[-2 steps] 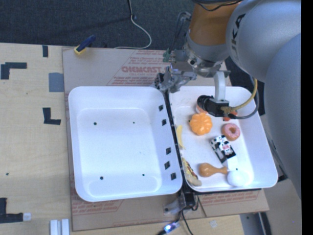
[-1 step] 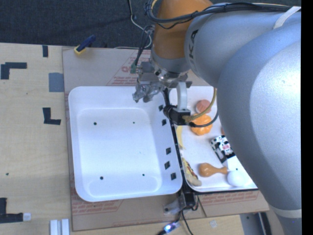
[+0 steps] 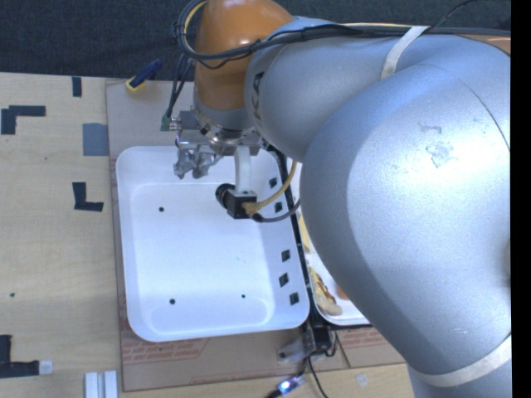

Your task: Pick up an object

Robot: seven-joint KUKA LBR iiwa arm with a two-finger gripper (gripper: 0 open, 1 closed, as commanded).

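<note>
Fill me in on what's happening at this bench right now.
A grey robot arm reaches in from the right and hangs its gripper over the far edge of the left white bin. Nothing can be seen between its fingers, so no pick has happened yet. The second bin is mostly hidden under the arm, with some objects peeking out at its edge.

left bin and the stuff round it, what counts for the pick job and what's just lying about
Job:
- pincer, over the far edge of the left bin
- right bin, mostly behind the arm, something tan in it

Lying about:
- blue and yellow tool
- dark tape marks on the bench
</note>
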